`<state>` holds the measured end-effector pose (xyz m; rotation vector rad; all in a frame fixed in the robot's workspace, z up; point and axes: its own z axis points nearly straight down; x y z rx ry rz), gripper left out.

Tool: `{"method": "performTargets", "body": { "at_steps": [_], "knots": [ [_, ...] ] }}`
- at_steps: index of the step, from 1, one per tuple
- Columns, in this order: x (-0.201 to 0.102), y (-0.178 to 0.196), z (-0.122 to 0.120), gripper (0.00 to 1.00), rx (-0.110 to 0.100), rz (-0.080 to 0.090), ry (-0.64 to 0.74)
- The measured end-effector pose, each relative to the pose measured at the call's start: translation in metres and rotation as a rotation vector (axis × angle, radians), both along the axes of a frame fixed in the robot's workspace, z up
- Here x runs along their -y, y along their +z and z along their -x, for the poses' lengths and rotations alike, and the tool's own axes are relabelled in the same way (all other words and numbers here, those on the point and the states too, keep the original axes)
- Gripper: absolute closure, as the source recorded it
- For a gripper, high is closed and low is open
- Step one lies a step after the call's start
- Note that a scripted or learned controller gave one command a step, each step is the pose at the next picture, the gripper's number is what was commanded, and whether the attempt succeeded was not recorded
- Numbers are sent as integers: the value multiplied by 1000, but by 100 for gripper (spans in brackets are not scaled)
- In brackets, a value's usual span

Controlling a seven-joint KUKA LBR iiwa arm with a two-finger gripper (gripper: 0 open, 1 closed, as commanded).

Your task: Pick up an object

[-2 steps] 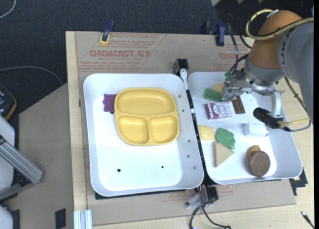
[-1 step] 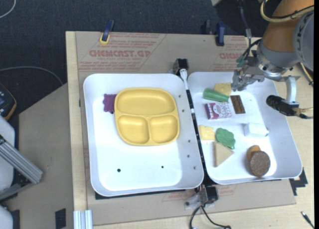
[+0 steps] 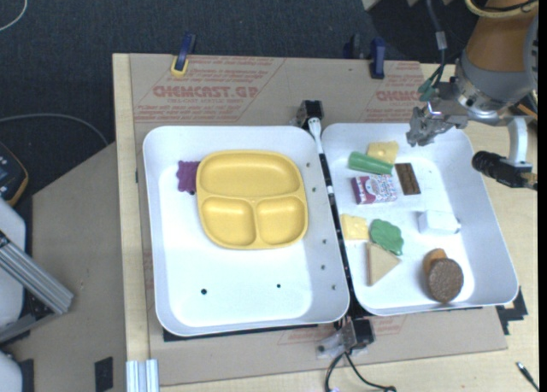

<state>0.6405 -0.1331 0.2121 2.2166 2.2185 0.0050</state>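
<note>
The gripper [image 3: 425, 128] hangs over the far edge of the right bin [image 3: 487, 211], gripping nothing I can see, its state unclear, while small food pieces like the green strip [image 3: 369, 162] lie loose below for picking.

You can read "CHEMCAST GP" in faded red on the brown board [image 3: 218, 90] behind the bins, partly repeated at right, small red-and-white packet [image 3: 374, 190] print too small to read.
</note>
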Motion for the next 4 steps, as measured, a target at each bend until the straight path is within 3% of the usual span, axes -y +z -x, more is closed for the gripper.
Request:
{"method": "performTargets", "body": {
  "at_steps": [1,2,3,4],
  "knots": [
    [0,14,-1,100,-1,0,0],
    [-17,5,44,100,-12,-3,-2],
    [-33,18,98,100,-10,-4,-2],
    [-47,2,143,100,-12,-4,-3]
  ]
}}
